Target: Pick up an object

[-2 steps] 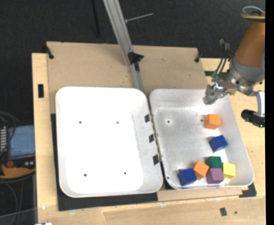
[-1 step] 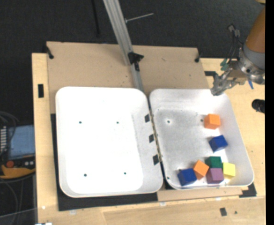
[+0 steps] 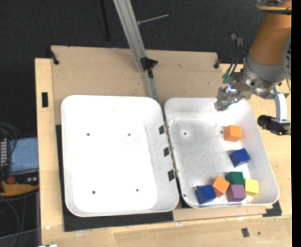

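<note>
The right bin (image 3: 191,153) holds several small cubes. An orange cube (image 3: 233,133) lies near its right wall, with a blue cube (image 3: 239,157) below it. Along the near edge cluster a blue cube (image 3: 206,193), an orange cube (image 3: 221,184), a green cube (image 3: 236,177), a purple cube (image 3: 236,192) and a yellow cube (image 3: 251,186). My gripper (image 3: 223,102) hangs over the far right corner of this bin, up and left of the upper orange cube, with nothing seen in it.
The left bin (image 3: 114,153) sits beside the right one. A slanted metal pole (image 3: 132,32) rises from behind the bins. A controller and cables (image 3: 14,163) lie off the bench to the left.
</note>
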You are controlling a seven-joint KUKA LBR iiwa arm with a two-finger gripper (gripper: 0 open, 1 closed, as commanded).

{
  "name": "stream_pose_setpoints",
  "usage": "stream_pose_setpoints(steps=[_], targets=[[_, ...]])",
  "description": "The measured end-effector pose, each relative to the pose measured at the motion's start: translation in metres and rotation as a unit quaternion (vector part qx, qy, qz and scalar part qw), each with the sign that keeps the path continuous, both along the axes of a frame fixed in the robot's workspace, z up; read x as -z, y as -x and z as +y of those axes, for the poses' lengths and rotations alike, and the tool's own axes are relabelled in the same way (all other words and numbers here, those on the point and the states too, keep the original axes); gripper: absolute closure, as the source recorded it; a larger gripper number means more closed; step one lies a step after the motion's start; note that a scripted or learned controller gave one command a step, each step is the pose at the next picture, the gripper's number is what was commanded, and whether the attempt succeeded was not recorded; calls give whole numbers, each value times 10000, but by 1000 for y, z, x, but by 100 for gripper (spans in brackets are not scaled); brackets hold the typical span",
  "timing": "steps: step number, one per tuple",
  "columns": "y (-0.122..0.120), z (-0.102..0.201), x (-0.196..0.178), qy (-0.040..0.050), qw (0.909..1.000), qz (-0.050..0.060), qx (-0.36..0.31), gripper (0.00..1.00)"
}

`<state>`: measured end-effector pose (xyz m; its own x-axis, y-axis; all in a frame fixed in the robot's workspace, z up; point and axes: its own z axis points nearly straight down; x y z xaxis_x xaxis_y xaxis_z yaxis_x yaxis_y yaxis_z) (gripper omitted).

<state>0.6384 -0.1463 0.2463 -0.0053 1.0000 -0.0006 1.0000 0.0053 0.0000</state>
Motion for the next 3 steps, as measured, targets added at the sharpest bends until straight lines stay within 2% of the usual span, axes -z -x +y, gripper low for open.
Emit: stream_pose_setpoints(steps=[2, 3], targets=[[5, 110, -17, -14, 10000, -2, -12, 100], [7, 165, -3, -5, 10000, 6, -6, 100]])
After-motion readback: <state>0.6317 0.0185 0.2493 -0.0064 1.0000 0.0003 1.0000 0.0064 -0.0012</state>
